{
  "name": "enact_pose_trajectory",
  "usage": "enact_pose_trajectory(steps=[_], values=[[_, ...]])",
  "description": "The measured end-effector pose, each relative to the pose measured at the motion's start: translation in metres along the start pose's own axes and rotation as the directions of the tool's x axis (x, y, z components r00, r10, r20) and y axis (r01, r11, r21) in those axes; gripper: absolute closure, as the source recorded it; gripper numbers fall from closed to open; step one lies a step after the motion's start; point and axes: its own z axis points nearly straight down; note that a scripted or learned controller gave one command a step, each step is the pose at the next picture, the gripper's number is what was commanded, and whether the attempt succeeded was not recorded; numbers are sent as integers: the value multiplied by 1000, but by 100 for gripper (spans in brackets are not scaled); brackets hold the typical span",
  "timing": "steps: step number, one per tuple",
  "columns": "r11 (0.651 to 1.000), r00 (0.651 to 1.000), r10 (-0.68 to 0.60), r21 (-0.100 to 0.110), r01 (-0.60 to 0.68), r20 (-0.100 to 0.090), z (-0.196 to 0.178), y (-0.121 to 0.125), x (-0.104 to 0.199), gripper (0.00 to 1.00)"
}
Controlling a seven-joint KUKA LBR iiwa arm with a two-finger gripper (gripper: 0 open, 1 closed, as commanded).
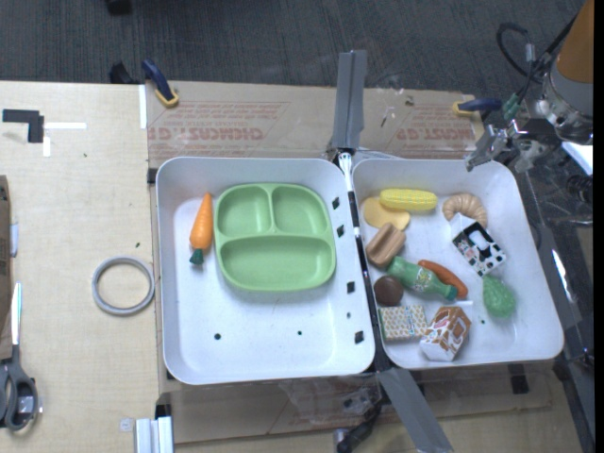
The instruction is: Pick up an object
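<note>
- The gripper [493, 145] hung at the far corner of the right bin [525, 340], just above its rim
- It held nothing that I could see
- It looked small and dark there, so I could not tell if it was spread wide or pressed together
- The task said to pick up any one thing, and most of the things lay in the right bin, close to where the arm came in
- A yellow corn cob [408, 199] and a croissant [465, 206] lay nearest the gripper, along the far side of that bin
- I think one of these two would be the easy pick, because the arm would need only a short reach
- A little carton with cow spots [478, 250] lay just in front of the croissant, with some bare floor around it
- A green bottle [420, 279] and a red pepper [442, 274] lay touching in the middle, so grabbing one could push the other
- A small box [404, 322] and a toy carton [446, 333] sat side by side at the near edge
- The left bin [264, 338] held a green plate [276, 236] with a carrot [201, 226] just beside it, well apart from the gripper
- A ring of tape [123, 284] lay out on the worktop [66, 206], not in any bin
- No pick had begun, as the gripper was not down among the toys
</note>
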Motion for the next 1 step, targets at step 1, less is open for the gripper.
enact_pose_trajectory(steps=[1], values=[[1000, 1000, 0, 0, 0, 0, 0, 0, 0, 0]])
